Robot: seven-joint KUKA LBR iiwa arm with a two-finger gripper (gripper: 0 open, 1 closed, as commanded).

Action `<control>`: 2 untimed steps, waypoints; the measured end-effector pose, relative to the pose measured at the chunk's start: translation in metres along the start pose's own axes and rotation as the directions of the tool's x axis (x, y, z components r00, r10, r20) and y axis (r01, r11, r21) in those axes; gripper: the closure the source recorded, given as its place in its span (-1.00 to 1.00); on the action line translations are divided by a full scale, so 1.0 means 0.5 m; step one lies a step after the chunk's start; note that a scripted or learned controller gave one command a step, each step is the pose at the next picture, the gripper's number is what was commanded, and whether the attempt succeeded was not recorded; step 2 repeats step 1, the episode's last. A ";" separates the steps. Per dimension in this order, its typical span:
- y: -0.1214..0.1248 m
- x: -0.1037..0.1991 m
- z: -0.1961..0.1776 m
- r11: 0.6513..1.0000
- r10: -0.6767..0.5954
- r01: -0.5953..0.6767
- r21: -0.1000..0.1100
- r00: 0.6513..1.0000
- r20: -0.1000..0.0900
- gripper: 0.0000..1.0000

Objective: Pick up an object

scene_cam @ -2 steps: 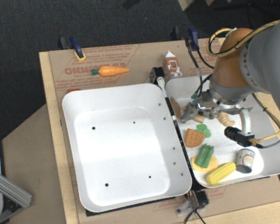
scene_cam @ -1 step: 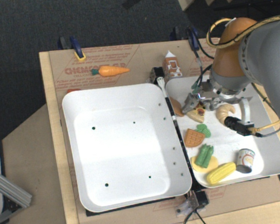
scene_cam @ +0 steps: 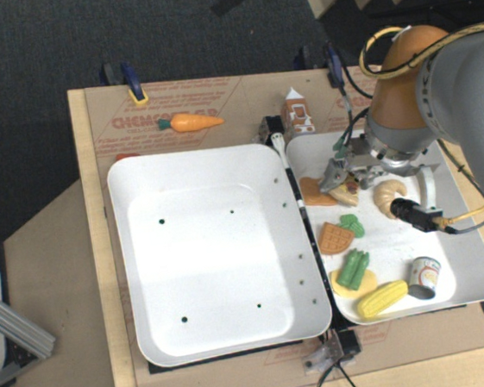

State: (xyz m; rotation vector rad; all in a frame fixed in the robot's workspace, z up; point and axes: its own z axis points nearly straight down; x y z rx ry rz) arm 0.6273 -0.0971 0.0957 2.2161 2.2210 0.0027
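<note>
the bench is a flat sheet of brown cardboard (scene_cam: 101, 248) with faded red print along its far edge. two shallow white bins sit on it side by side, smooth moulded plastic with rounded corners. left bin (scene_cam: 139, 200) has four small dark dots on its floor. right bin (scene_cam: 477, 278) holds a cluster of toy food pieces.

arm (scene_cam: 465, 93): matte grey casing, glossy orange band above the wrist, reaching in from the right and angled down over the far part of the right bin. gripper (scene_cam: 341, 177): dark metal, low over the bin floor among the pieces; open or closed state cannot be told from this angle, and no item can be seen held.

contents of right bin: flat tan slice (scene_cam: 315, 192) just left of the gripper, touching or nearly so; pale curled croissant-like piece (scene_cam: 387, 195) just right of it; orange waffle-textured wedge (scene_cam: 335, 238) with a small green leafy bit (scene_cam: 352, 224) beside it; green knobbly vegetable (scene_cam: 353, 268) lying on a yellow piece; yellow corn cob (scene_cam: 383, 299), ridged, near the front rim; small silver can (scene_cam: 424, 273) on its side, right of the corn.

outside the bins, on the cardboard: orange carrot (scene_cam: 193, 123) with green top, far edge; small red-and-white carton (scene_cam: 299, 112), upright, behind the gap between bins.
</note>
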 end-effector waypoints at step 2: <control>0.087 0.152 -0.192 1.000 -0.007 0.007 -0.010 1.000 -0.003 1.00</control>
